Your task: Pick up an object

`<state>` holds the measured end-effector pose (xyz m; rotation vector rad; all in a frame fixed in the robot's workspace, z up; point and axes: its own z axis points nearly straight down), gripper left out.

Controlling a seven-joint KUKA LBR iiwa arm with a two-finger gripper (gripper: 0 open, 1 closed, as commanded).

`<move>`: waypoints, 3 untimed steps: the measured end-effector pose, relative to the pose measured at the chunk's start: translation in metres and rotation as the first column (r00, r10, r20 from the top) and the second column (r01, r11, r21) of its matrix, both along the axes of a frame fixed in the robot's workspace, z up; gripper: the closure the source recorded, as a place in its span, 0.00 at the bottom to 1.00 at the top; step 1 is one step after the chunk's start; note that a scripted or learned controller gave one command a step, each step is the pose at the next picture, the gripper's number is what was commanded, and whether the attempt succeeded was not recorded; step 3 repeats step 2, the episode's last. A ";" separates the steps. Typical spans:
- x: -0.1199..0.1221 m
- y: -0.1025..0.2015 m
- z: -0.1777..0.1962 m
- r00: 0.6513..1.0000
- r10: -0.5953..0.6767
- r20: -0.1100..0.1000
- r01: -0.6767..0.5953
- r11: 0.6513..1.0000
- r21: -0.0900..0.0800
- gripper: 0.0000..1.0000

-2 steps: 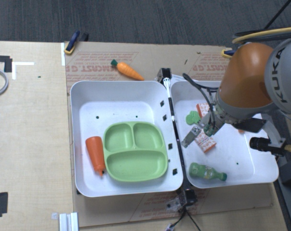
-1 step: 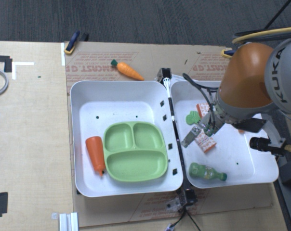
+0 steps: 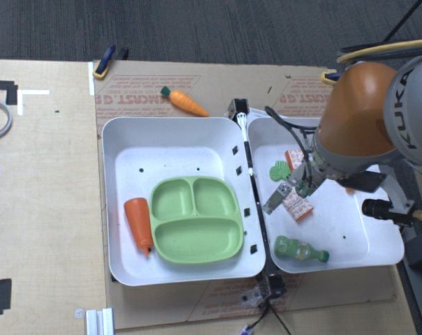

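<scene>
Within the right-hand shallow white plastic bin (image 3: 354,225), near its left wall, lies the small red-and-white carton (image 3: 299,207). It rests tilted on the bin floor, its long axis slanting from upper left to lower right in the camera view. Its print is too small to read.

The two-finger gripper (image 3: 284,193) sits just beside the carton's upper left end. From this angle it cannot be told whether the gripper is parted, closed, or gripping the carton, since the wrist overhangs it. The grey arm with its orange band (image 3: 358,114) reaches in from the right and covers the bin's upper right part.

Just above the gripper lie a green leaf-shaped toy (image 3: 279,171) and a second red-and-white packet (image 3: 293,159), the latter partly hidden by the wrist. A green plastic bottle (image 3: 302,250) lies on its side near the bin's lower left corner, its neck pointing left.

The left-hand white bin (image 3: 169,145) holds a light green three-section plate (image 3: 197,218), with an orange tapered toy (image 3: 137,223) touching the plate's left edge.

Above that bin, on the brown cardboard sheet (image 3: 141,89), lies an orange toy carrot with a green top (image 3: 185,102), well apart from both bins. A black clip (image 3: 239,107) joins the two bins at their upper rims.
</scene>
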<state>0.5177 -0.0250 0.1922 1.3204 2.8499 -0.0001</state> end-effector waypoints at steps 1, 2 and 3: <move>0.000 0.000 0.000 1.000 0.000 0.000 0.000 1.000 0.000 0.00; 0.000 0.000 0.000 1.000 0.000 0.000 0.000 1.000 0.000 0.00; 0.000 0.000 0.000 1.000 0.000 0.000 0.000 1.000 0.000 0.00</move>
